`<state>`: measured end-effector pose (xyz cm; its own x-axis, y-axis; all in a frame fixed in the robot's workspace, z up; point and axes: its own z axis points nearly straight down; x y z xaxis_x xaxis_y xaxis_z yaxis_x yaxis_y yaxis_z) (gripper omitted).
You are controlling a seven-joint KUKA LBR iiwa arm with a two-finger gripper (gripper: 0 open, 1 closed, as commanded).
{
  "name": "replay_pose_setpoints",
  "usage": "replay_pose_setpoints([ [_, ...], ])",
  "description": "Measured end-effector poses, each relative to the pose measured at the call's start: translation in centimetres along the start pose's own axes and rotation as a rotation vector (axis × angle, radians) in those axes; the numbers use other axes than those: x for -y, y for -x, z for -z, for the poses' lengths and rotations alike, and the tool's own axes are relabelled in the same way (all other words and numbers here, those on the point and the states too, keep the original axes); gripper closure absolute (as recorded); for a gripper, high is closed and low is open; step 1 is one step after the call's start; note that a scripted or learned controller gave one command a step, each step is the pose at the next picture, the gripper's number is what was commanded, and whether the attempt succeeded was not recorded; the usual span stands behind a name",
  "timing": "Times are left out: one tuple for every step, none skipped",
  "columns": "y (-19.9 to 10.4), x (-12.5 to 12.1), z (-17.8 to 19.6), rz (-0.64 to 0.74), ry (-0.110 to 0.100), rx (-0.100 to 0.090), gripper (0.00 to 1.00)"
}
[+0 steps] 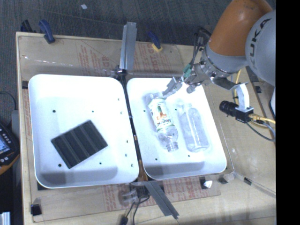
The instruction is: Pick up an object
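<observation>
Down at the near edge of the counter, a metal bracket sits just below the seam between the two white bins, and everything that matters lies beyond it. Take the labelled bottle as the landmark: it lies on its side in the right bin, cap end toward the near wall, orange-and-white label up. Just to its right lies a clear bottle, nearly parallel, close beside it; whether they touch is hard to say. Well to its left, in the left bin, rests a dark ribbed slab. The jaws hover just past the labelled bottle's far end, at the back of the right bin, slightly parted by the look of it, and with nothing between them and nothing touched. To do this well, I'd judge the arm should centre over the bottle's body, turn to span its width, and come down clear of the clear neighbour, since a round bottle rolls away from an off-centre pinch.
</observation>
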<state>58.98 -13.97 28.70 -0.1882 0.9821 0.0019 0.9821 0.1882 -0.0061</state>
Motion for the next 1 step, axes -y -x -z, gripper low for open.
replay_pose_setpoints([
  [1.98,0.08,-9.8,0.07,0.001,0.001,0.0],
])
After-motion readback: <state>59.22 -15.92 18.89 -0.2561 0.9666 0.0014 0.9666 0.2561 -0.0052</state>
